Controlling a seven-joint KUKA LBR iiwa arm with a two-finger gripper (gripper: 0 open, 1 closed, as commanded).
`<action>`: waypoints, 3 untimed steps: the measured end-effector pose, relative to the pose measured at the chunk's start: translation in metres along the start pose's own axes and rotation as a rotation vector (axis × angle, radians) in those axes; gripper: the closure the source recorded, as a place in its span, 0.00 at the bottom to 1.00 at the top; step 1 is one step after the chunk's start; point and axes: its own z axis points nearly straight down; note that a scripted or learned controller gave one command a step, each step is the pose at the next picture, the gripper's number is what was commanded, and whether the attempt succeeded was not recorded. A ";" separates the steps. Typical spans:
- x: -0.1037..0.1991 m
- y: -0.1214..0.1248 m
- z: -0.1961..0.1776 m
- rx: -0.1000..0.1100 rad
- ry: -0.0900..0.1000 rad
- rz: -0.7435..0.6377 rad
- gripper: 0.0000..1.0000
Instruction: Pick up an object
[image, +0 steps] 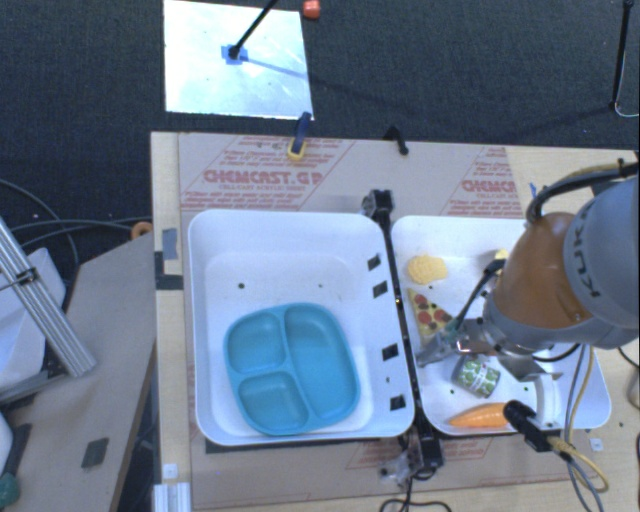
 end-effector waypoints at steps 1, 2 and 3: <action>-0.002 0.003 -0.016 -0.005 -0.001 0.002 1.00; 0.097 0.103 -0.112 -0.021 0.004 -0.015 1.00; 0.135 0.114 -0.106 -0.005 0.002 -0.007 1.00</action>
